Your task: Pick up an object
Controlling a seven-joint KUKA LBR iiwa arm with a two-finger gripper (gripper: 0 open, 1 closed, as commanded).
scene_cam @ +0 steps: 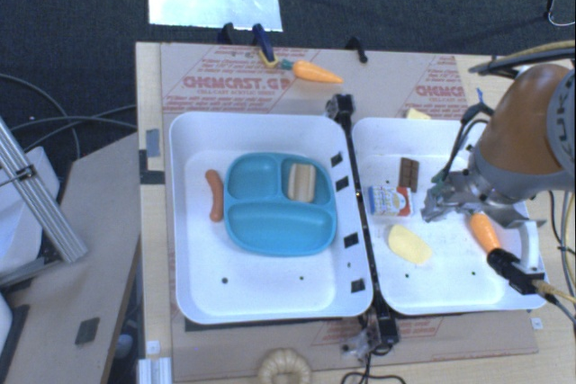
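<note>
Gripper [438, 204] hangs low over the right bin [450, 301], its dark fingers pointing left toward the middle of the bin floor. The fingers look slightly parted with nothing between them, so the grasp is not yet made.

Candidates lie close by. A small carton [388, 200] with red and blue print sits just left of the fingertips, a brown bar [409, 173] lies a little farther back, a yellow piece [409, 244] rests nearer and to the left, and an orange carrot [484, 232] lies just right of the gripper, partly under the wrist. The carton seems the likeliest target, being nearest the fingertips.

To do this well, the fingers should be centred over one thing alone, spread wider than its narrow side, then lowered until they straddle it before closing. The carton and the bar lie close together, so a sloppy descent may nudge one into the other or pinch an edge only. The yellow piece looks rounded and may slip out; a grip across its middle would hold best. Lifting straight up would keep the thing off the bin wall.

The left bin [193, 193] bears a blue tray [270, 225] and a sausage [215, 194], well apart from the gripper.
</note>
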